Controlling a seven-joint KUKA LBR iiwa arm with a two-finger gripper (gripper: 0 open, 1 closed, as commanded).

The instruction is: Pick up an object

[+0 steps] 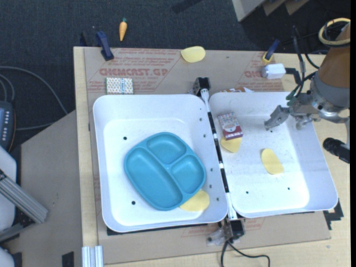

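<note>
Far left of the gripper, in the left bin (105, 115), you've got a blue divided plate (164, 170) lying flat, with a yellow chip (196, 202) tucked against its lower right edge, partly under the rim. Up past the bins on the bench (139, 68), well left of the gripper: a small patterned packet (119, 85), a blue clip (104, 45), a tiny orange carrot toy (123, 29) off the board, and a yellow oval piece (193, 54). A black clamp (202, 85) sits at the top of the seam between the bins. In the right bin (311, 188), left of the gripper along the bin's left wall, a small red-and-white box (229, 125) rests with a yellow piece (231, 144) touching its lower end. Below and slightly left of the gripper, well apart from it, a yellow oval slice (272, 161) lies alone on the bin floor. The gripper (288, 118) hangs over the upper right part of the right bin, fingers spread apart, nothing between them. Grey arm (334, 79) with orange band comes in from the right.
</note>
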